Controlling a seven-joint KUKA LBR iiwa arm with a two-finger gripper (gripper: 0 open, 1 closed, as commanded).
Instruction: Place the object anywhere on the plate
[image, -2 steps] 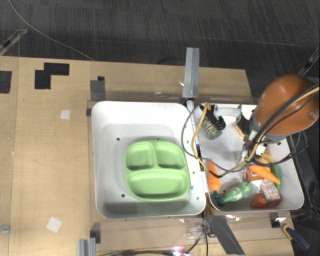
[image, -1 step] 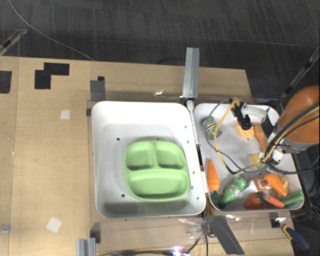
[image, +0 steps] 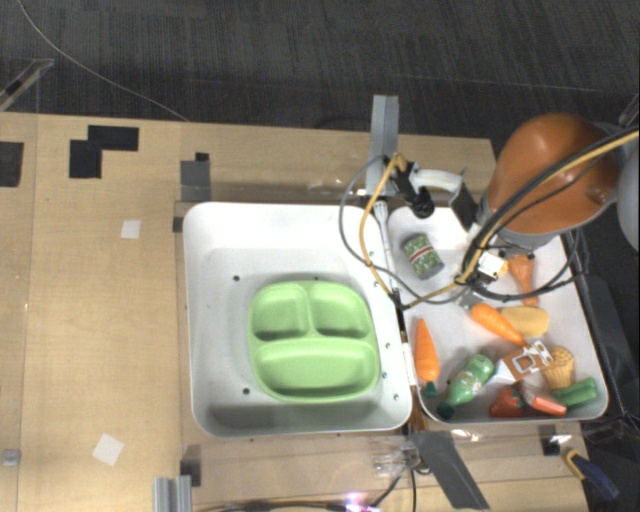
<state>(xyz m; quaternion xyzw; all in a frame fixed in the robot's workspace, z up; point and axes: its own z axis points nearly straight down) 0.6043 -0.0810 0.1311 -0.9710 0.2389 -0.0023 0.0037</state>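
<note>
Counter carries two bins. Left bin holds green plate, bare, awaiting drop. My arm over right bin — toy food heaped there for picking. Gripper hidden — grasp unknown.

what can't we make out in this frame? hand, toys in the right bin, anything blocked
- Hand: hidden in the camera view under the orange band and cables; open or shut, unclear.
- Small can: label too small to read.
- Toy pile at the right bin's front corner: pieces overlap, red one partly covered, type unclear.
- Carrot near the arm: upper end covered by cables.
- Green plate: fully visible, nothing on it.
</note>
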